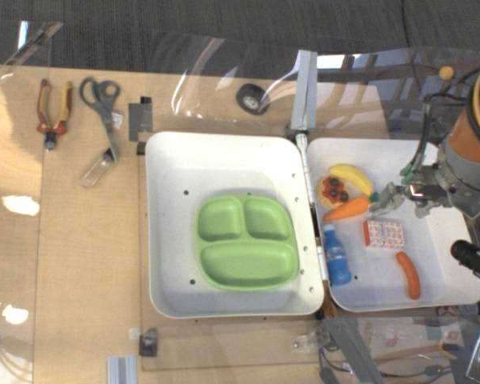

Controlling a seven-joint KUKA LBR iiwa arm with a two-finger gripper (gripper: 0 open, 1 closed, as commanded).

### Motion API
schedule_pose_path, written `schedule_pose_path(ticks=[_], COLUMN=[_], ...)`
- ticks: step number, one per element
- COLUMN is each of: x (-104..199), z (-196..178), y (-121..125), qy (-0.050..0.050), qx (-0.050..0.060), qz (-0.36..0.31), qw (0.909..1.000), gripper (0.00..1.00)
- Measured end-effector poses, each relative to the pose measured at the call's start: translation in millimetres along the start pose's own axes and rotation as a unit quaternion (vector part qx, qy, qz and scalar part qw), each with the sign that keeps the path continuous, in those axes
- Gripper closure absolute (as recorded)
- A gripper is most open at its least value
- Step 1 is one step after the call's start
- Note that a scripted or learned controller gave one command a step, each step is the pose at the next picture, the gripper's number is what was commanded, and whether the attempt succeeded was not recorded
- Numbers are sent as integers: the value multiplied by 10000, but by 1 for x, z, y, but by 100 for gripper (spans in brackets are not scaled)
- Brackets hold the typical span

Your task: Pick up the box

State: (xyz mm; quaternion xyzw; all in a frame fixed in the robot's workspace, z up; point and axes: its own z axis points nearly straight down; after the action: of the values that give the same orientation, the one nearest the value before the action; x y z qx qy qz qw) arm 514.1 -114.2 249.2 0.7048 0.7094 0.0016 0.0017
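— Box point(383, 234): small, white with a red pattern, flat on the floor of the right bin point(440, 290), near the middle.

— Around it?

— Orange carrot point(348, 208) just up-left, lying at a slant. Yellow banana point(351, 178) above that, with a dark plate of red berries point(334, 189) tucked against its left. Blue bottle point(336, 254) to the left, along the bin's left wall. Orange sausage point(409, 274) down-right, close to the box but apart from it.

— And the hand?

— Hand point(390, 199) up and just right of the carrot's green end, above the box, not touching it. Metal fingers pointing left and slightly spread, nothing between them. Grey arm point(464, 162) with its orange band reaching in from the right edge.

— Left bin?

— Left bin point(168, 214) carrying 1 green tray point(246, 242) with 3 compartments, 2 small on top and 1 wide below.

— On the worktop?

— Worktop point(64, 254) of pale wood. Red-handled pliers point(50, 110) far left, grey scissors point(102, 102) beside them, a roll of dark tape point(252, 98) above the left bin.
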Motion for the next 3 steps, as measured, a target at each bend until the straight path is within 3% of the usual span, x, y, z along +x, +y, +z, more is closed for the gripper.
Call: schedule_pose_path(ticks=[1, 2, 3], x=[-24, -22, -18], z=[144, 149, 150], y=[38, 33, 39], qy=[-20, -74, -71], qx=[-115, -165, -157], qz=[455, -120, -201], qw=[9989, 9998, 9996], gripper=[0, 0, 0])
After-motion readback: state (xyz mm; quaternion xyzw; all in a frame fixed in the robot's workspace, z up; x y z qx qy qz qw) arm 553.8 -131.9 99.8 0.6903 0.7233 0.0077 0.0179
